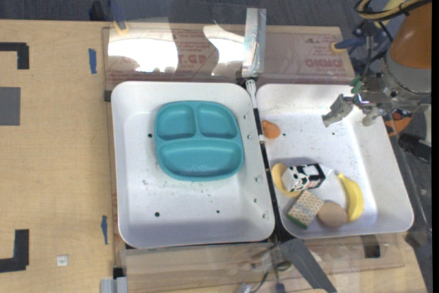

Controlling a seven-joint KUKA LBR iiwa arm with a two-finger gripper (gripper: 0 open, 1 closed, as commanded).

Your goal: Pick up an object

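My gripper [354, 113] hangs over the far right part of the right bin [384, 161], its two fingers spread open with nothing between them. Near the bin's front lie a banana [353, 196], a brown egg-shaped object [333, 215], a speckled tan block [306, 208] and a black-and-white carton [304, 177] resting on a yellow piece [277, 175]. A small orange object [270, 129] sits by the bin's left wall. All of these are well apart from the gripper.
The left bin [130, 168] holds a teal divided plate [199, 139]. A clear plastic sheet and cardboard [206, 51] stand behind the bins. Yellow and black cables [384, 0] loop above the arm at the right.
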